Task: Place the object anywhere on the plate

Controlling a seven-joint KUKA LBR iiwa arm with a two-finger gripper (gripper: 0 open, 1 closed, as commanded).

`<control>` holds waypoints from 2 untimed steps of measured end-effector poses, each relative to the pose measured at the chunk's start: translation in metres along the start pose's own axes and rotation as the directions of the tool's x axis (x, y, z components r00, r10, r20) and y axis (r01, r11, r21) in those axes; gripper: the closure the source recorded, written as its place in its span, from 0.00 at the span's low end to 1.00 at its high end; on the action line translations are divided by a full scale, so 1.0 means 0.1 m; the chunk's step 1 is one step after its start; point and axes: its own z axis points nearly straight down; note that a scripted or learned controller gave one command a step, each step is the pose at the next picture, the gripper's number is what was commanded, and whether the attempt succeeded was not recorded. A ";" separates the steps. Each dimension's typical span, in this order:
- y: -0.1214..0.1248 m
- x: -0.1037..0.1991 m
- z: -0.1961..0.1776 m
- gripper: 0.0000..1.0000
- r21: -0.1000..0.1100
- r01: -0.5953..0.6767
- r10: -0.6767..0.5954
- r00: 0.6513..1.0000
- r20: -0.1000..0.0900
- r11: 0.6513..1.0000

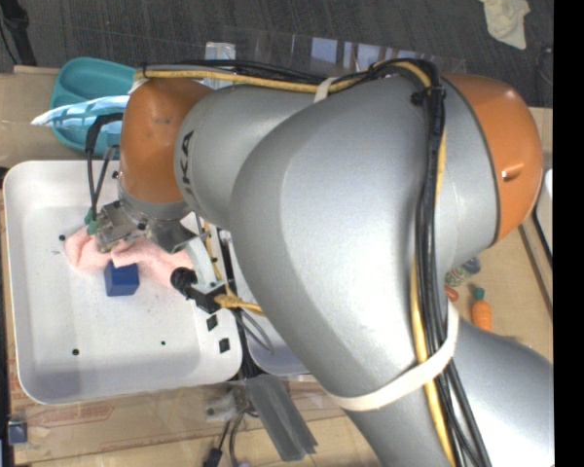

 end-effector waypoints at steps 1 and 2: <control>-0.07 -0.19 -0.75 1.00 0.006 0.106 -0.106 0.994 -0.001 0.994; -0.50 0.59 -0.19 1.00 0.007 0.081 -0.081 0.997 -0.003 0.997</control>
